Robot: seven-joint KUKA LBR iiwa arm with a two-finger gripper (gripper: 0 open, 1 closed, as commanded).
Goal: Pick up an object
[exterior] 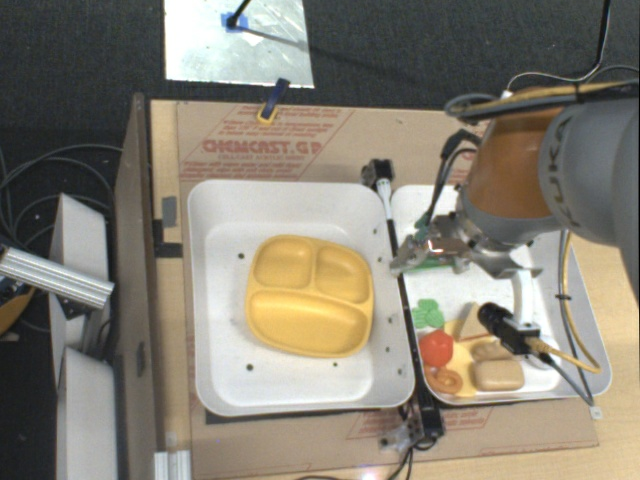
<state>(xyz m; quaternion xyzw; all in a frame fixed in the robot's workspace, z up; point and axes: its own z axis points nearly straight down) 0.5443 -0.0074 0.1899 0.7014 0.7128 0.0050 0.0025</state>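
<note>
My gripper (418, 252) hangs over the left part of the right bin (570, 393), close to the rim it shares with the left bin. Below it in the right bin lie several toy foods: a green leafy piece (428, 314), a red tomato (436, 348), an orange slice (447, 379), a tan bread piece (497, 374) and a thin yellow wedge (462, 321). A bit of green shows right beside the gripper's tip; whether it is held I cannot tell.
A yellow divided plate (308, 296) lies in the middle of the left bin (220, 268). The grey and orange arm (530, 168) covers the back of the right bin. Cardboard (270, 143) lies behind the bins.
</note>
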